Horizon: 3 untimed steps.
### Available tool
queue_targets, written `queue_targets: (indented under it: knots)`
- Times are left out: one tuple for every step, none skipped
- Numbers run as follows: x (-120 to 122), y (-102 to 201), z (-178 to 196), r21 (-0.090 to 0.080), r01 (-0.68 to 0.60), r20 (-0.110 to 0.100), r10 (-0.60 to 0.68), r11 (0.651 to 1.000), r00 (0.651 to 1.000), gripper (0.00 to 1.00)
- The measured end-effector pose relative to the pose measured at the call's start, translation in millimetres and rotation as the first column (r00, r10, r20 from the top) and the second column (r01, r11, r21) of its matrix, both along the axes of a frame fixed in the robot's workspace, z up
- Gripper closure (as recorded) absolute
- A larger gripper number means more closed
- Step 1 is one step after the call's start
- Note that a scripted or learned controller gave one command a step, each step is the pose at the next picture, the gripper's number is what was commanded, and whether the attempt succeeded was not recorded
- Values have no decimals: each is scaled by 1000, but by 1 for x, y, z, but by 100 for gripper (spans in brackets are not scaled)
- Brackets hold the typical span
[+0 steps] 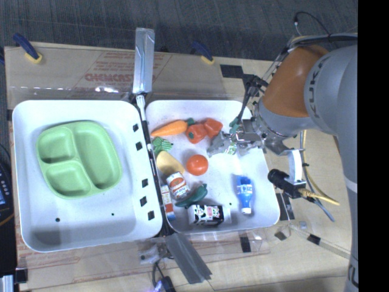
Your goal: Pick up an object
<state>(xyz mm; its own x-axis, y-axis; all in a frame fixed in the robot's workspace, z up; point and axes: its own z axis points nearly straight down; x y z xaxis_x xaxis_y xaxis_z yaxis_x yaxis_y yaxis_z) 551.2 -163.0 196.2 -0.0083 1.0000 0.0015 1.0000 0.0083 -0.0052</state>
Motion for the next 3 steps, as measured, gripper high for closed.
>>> queue_targets:
  knots:
    - [16, 20, -105, -1, -26, 3, 26, 1000, 1000, 0]
    - [15, 20, -96, -1, -29, 0, 29, 1000, 1000, 100]
    - [106, 86, 7, -2, -127, 6, 127, 992, 992, 100]
